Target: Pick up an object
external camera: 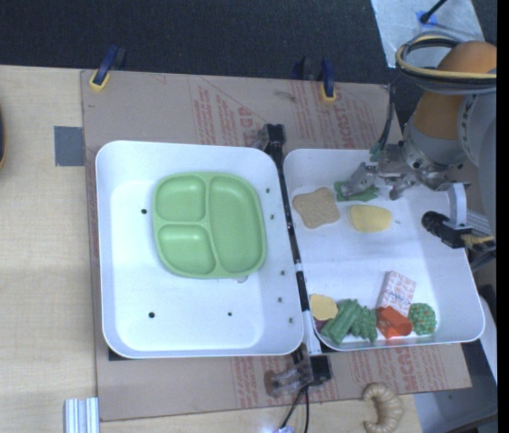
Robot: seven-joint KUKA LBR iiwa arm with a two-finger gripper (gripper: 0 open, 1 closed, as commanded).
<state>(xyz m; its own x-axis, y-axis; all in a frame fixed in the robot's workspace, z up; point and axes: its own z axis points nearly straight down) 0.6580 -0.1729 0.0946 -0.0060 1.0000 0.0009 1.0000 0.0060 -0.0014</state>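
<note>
The tool [363, 186] is lowered near the far edge of the right bin [453, 278], just beside the yellow piece [371, 217] and tan piece [316, 207]; its grip cannot be told. The approach step seems in hand, and a closing on one piece, then a lift, is called for.

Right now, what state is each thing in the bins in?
Green divided plate: flat in the left bin.
Tan bread piece: lying flat, right bin.
Yellow piece: lying loose beside it.
Gripper: low over the right bin's far end.
Green beans: piled at near wall.
</note>
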